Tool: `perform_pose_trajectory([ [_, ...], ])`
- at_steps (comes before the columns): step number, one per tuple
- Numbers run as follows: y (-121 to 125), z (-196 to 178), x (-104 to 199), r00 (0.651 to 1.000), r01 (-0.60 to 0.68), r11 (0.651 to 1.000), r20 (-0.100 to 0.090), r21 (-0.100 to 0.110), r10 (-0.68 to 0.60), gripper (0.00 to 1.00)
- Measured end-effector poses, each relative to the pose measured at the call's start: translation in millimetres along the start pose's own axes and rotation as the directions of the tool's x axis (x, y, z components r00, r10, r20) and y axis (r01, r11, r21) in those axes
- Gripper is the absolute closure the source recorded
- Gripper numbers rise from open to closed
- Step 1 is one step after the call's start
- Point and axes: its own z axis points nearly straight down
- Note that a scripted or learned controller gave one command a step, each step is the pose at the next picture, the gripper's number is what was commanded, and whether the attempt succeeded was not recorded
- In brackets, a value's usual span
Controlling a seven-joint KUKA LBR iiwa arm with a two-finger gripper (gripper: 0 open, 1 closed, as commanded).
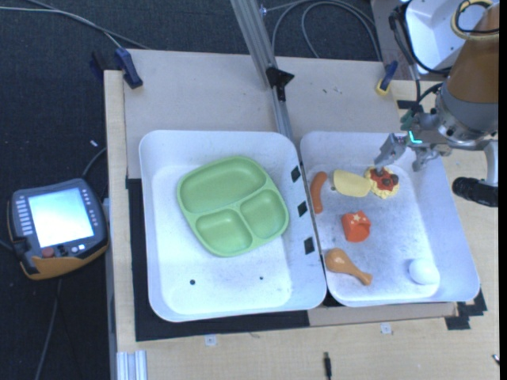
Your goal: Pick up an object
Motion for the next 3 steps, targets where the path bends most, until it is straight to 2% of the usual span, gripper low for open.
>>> perform_pose_trajectory([
  [1, 1, -1, 0, 1.0, 0.001, 1.0, 0.0, -0.003, -0.001, 0.0],
  [2, -2, 49, 10, 1.0, 0.001, 1.0, -0.001, 0.003, -0.001, 0.0],
  [3, 5, 95, 7, 1.0, 0.0, 1.0, 0.0, 0.003, 0.0, 0.0],
])
